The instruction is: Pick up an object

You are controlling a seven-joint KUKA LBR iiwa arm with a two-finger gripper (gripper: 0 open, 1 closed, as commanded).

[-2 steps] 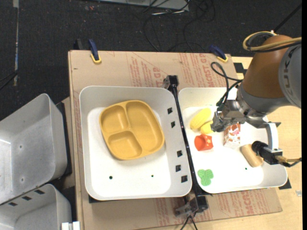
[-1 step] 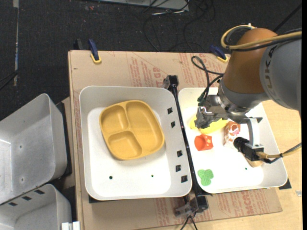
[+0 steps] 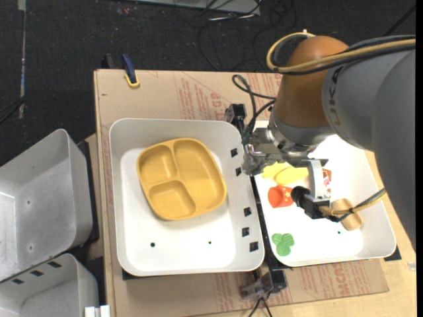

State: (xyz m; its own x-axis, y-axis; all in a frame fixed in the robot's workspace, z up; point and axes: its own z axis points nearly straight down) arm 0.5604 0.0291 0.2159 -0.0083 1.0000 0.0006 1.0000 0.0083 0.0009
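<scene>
Progress: we judge the pick not done | gripper [image 3: 259,158] just right of yellow plate [image 3: 180,178]; clenched or released, we cannot tell | yellow piece [image 3: 285,174] and red piece [image 3: 280,197] farther right of plate, apparently unlifted

1. Two shallow white bins sit side by side: the left bin [image 3: 178,243] and the right bin [image 3: 350,243].
2. One yellow plate [image 3: 180,177] lies in the left bin, and it has three compartments.
3. Four small things show in the right bin: one yellow piece [image 3: 284,174], one red piece [image 3: 280,197], one green piece [image 3: 284,243] and one white-and-red container [image 3: 322,177], partly hidden.
4. One grey arm [image 3: 370,91] reaches over the right bin.
5. Two pale tubs stand off the bench at the left: the upper tub [image 3: 33,190] and the lower tub [image 3: 39,282].
6. One blue-and-yellow clip [image 3: 131,72] sits at the bench's far edge.
</scene>
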